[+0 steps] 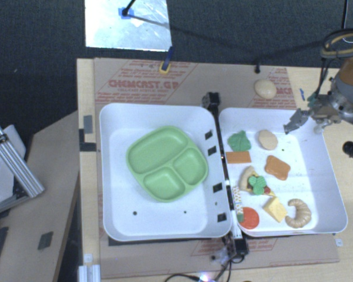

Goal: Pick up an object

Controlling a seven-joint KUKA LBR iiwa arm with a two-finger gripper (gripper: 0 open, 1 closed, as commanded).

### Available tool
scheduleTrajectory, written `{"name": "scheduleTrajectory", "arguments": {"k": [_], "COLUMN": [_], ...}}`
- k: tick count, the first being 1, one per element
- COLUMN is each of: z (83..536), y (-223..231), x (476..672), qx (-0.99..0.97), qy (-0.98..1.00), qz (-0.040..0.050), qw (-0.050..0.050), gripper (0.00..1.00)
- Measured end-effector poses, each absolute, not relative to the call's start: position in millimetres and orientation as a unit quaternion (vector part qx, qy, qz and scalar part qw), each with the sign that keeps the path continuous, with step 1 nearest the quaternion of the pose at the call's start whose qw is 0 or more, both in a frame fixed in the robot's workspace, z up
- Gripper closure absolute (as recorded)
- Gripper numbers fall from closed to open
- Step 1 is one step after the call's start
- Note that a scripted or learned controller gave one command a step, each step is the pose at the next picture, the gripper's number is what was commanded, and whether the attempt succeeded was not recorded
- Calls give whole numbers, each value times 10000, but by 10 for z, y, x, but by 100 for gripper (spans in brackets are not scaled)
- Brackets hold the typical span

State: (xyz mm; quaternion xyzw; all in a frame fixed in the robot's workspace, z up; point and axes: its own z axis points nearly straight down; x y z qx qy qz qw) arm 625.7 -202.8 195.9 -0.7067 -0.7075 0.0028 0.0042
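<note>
The right bin (332, 175) holds all the pickable pieces, spread loosely so that most have bare white floor around them: a green leaf (239, 140) above an orange slab (238, 157) near the divider, a pale bun (268, 139), a brown toast (277, 167), a small pile with green on top (254, 183), a yellow wedge (275, 208), a red tomato (249, 218) and a croissant (298, 212) at the near edge. The left bin (115, 157) carries a green tray (166, 163) with three compartments, all bare — probably the place for whatever gets lifted, though the task only asks for a pick. A second pale bun (265, 88) sits on the cardboard outside the bins, likely out of play. The gripper (306, 120) hangs over the far right corner of the right bin, its fingers spread apart with nothing between them, well clear of every piece. That high, off-to-the-side pose looks like a starting stance — no descent begun. The bun in the bin is the nearest piece and stands alone, so it seems the easiest target; the pile and the leaf-on-slab pair sit too close together for a clean pinch.
</note>
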Motion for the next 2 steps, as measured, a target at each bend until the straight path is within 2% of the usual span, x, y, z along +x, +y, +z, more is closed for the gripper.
{"name": "scheduleTrajectory", "arguments": {"k": [1, 2], "z": [2030, 1564], "y": [-2025, -1970], "x": [6287, 6367], "qx": [-7057, -7048], "qy": [-7085, -7095], "qz": [-4, 1], "qw": [-9, -1], "gripper": [0, 0]}}
